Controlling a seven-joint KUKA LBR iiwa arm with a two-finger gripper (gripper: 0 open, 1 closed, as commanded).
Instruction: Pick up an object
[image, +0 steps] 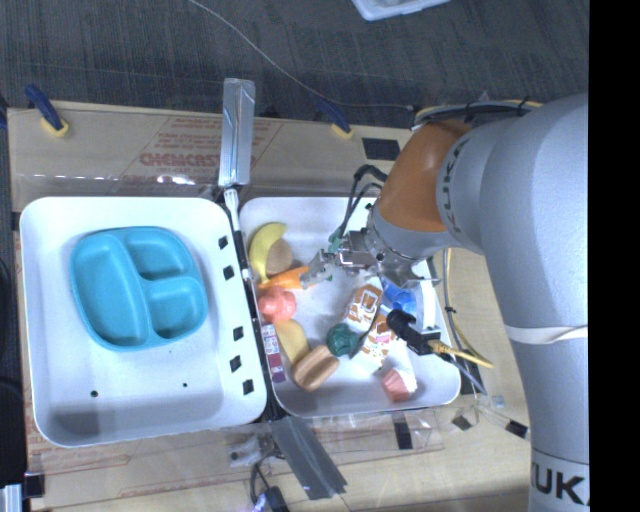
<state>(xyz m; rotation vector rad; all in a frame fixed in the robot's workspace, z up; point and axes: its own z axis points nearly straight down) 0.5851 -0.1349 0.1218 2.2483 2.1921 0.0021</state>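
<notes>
R bin crowded | L bin w/ blue tray, margins free

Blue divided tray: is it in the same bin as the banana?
No, the blue divided tray lies in the left bin; the banana is in the right bin.

The left shallow white plastic bin offers open floor along its near and left edges, its middle taken by a light-blue divided plastic tray. The right shallow white plastic bin is crowded: a yellow toy banana, a pink rounded toy, a brown toy bun and a dark-green rounded toy lie close together. The grey arm with its orange band overhangs that bin's right half.
</notes>
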